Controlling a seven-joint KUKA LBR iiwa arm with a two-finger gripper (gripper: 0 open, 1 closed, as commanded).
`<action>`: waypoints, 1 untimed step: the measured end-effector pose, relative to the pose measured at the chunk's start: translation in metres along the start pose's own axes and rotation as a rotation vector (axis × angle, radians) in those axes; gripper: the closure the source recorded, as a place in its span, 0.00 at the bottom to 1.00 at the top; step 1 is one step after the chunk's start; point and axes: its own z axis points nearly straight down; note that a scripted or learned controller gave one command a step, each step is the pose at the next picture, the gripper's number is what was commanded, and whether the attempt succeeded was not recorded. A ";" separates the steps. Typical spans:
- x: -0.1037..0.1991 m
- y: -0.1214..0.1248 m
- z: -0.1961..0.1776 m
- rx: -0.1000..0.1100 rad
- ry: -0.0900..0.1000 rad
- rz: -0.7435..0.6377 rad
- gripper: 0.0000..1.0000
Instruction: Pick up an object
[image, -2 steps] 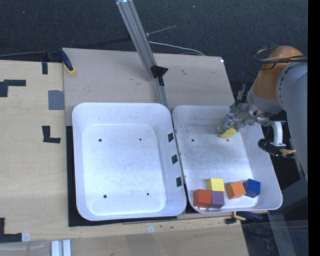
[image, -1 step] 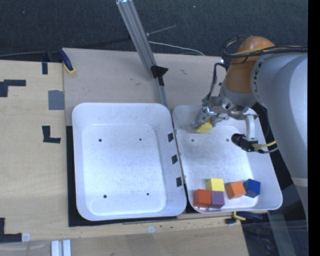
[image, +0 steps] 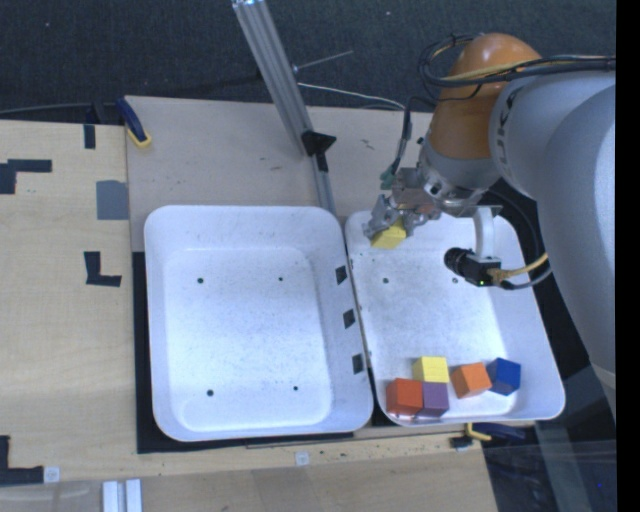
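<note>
My gripper (image: 390, 226) hangs over the far left corner of the right bin (image: 450, 300). A small yellow block (image: 389, 237) sits between its fingers, lifted a little above the bin floor. Near the front of the same bin lie several more blocks: a red one (image: 404, 396), a yellow one (image: 433, 369), a purple one (image: 435, 398), an orange one (image: 469, 379) and a blue one (image: 506, 375).
The left bin (image: 245, 320) lies beside the right one. A slanted metal pole (image: 285, 95) with a black clamp rises behind the bins. The grey arm and its orange band (image: 480, 95) fill the upper right. A black cable plug (image: 470, 265) hangs over the right bin.
</note>
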 end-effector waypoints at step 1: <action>0.076 0.014 0.006 0.005 0.001 -0.001 1.00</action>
